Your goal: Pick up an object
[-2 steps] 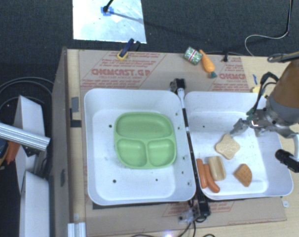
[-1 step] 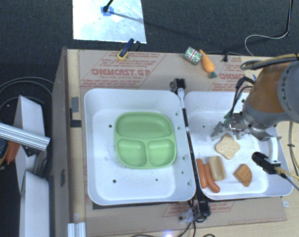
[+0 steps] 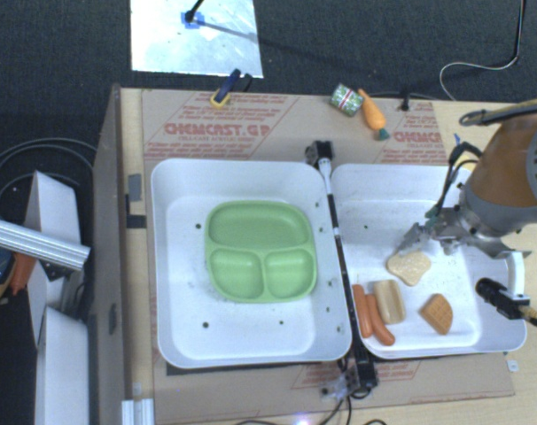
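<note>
Dark carpet surrounds a cardboard-topped bench (image 3: 251,127) that carries two shallow white bins, the left bin (image 3: 175,326) and the right bin (image 3: 375,193), side by side.

Arm (image 3: 517,175) enters from the right edge, grey body with an orange-brown band, and is cut off by the frame there. Gripper (image 3: 425,235) sits low over the right bin, near its centre. Fingers are small, dark and blurred against the wrist hardware; whether they are spread or closed cannot be told, and nothing can be made out between them.

Pale bread-like piece (image 3: 409,266) lies just beside the gripper at about 7 o'clock from it; contact cannot be resolved. Farther out at 7 o'clock, a tan block (image 3: 390,301) lies near the bin's front wall, with two orange sausage-like pieces (image 3: 371,315) touching its left side, close to the divider between bins. At 5 o'clock from the gripper, an orange-brown wedge (image 3: 437,313) lies apart from the others. A black part (image 3: 499,297) of the arm's hardware overhangs the bin's right front corner.

Left bin, at 9 o'clock, holds a green three-compartment tray (image 3: 260,251), roughly centred.

Beyond the bins at 11 o'clock, a small green can (image 3: 346,99) and a toy carrot (image 3: 373,113) rest on the cardboard.
</note>
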Available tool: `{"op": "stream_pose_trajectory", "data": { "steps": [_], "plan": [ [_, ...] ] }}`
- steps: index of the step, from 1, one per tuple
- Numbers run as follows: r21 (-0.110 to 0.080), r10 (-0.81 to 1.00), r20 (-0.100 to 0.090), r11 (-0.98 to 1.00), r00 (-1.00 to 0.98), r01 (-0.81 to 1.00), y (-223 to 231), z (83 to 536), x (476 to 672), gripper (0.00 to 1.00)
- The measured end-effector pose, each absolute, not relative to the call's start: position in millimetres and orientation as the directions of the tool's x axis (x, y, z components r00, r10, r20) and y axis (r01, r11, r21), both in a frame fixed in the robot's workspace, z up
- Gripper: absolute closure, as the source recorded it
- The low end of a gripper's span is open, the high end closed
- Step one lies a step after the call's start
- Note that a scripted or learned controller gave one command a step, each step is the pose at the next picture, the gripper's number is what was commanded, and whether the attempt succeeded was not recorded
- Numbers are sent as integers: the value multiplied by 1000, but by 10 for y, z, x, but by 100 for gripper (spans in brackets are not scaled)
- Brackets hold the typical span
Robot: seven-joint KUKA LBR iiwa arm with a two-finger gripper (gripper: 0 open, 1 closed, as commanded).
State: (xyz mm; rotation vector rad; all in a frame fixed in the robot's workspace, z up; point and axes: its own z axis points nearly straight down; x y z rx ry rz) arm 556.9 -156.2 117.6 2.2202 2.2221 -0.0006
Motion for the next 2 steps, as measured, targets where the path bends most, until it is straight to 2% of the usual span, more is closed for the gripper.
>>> {"op": "stream_pose_trajectory", "data": {
  "steps": [1, 2],
  "plan": [
    [5, 1000, 1, 2, -2, 1000, -1631, 884, 5556, 0],
    [6, 1000, -2, 5, -5, 1000, -1824, 1124, 6484, 0]
  ]
}}
